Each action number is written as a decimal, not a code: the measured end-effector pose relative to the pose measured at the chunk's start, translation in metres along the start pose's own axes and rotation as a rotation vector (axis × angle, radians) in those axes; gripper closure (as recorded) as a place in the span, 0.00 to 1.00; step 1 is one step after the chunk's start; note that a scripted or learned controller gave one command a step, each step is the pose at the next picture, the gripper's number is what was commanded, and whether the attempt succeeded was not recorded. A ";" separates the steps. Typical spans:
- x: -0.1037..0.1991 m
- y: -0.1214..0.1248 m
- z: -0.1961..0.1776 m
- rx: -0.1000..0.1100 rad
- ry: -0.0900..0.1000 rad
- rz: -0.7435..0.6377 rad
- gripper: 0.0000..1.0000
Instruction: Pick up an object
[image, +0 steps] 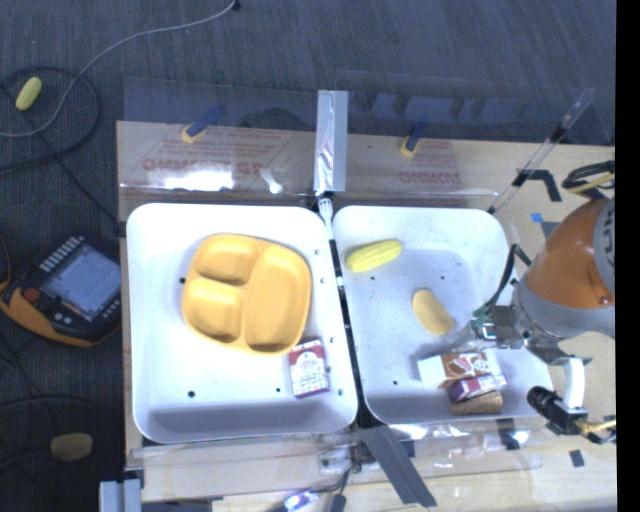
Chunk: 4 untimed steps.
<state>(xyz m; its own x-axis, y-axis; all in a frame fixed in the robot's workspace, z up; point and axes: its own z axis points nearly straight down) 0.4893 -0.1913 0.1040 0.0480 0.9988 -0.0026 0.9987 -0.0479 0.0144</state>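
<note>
The claw (487, 325) is hovering just above the snack box (470, 377), grip state impossible to tell, nothing lifted yet.

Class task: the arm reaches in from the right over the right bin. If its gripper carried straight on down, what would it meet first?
Probably the box beneath the gripper, though depth is unclear; the potato lies just beyond.
</note>
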 end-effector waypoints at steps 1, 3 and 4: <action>-0.021 0.046 -0.109 0.016 -0.002 0.152 1.00; 0.032 0.010 0.013 0.007 0.001 0.059 0.00; 0.022 0.003 0.013 -0.010 -0.001 0.025 0.00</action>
